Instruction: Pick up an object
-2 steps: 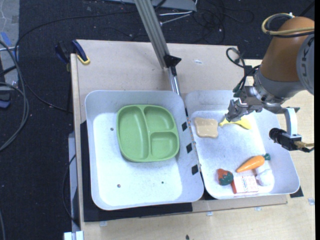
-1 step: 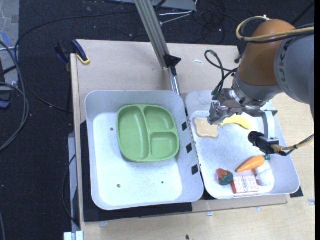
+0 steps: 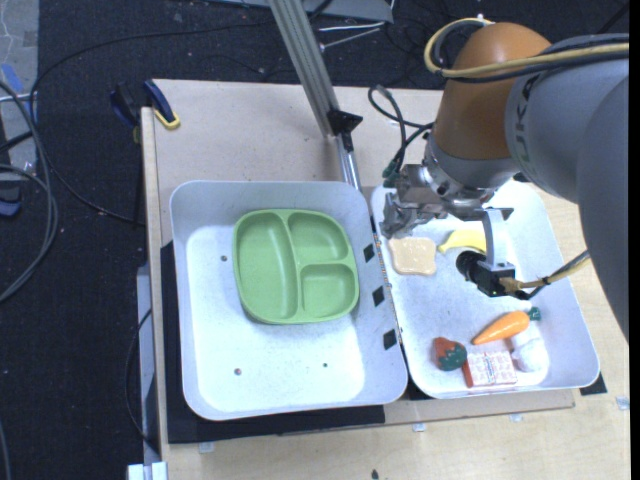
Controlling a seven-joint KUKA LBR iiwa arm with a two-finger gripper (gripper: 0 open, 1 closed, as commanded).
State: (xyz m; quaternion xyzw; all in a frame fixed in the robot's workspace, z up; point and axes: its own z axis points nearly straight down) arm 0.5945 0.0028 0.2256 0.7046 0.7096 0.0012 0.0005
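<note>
Toast slice (image 3: 413,256) looks light, flat, rigid; we'd pinch its edges. Whether the tool (image 3: 405,218) above grips, we cannot tell.

The arm (image 3: 585,98) is a thick grey tube with a smooth, matte shell. Above the wrist sits a rounded orange band (image 3: 492,88) (glossy, almost dome-shaped from this angle). A pale yellowish cable (image 3: 445,48) loops over the orange part, and thinner black wires (image 3: 392,118) trail down beside it. Below, the wrist narrows into a metallic silver-grey block, and the tool (image 3: 400,218) hangs under it, dark and boxy.
</note>
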